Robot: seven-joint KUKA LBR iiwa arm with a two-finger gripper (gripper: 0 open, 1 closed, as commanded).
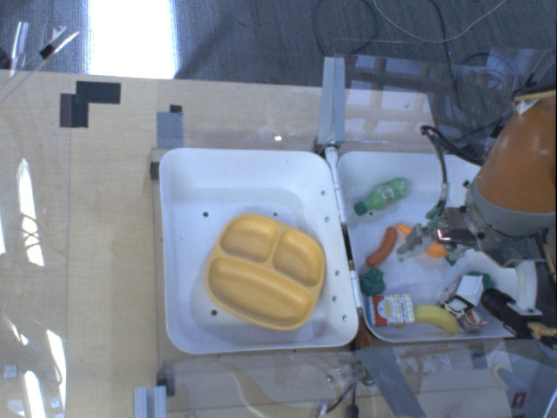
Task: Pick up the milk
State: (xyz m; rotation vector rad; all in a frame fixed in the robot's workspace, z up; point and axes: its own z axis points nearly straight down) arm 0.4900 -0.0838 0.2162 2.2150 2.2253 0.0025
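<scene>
The milk is a small red and white carton lying flat near the front left corner of the right bin. My gripper hangs over the middle of that bin, behind and to the right of the carton and apart from it. It sits just above a small orange piece. The arm's orange band and grey wrist hide the bin's right side.
A banana lies right beside the carton, green broccoli just behind it, then an orange-red sausage shape and a green bottle. A small white and dark item lies front right. The left bin holds a yellow divided plate.
</scene>
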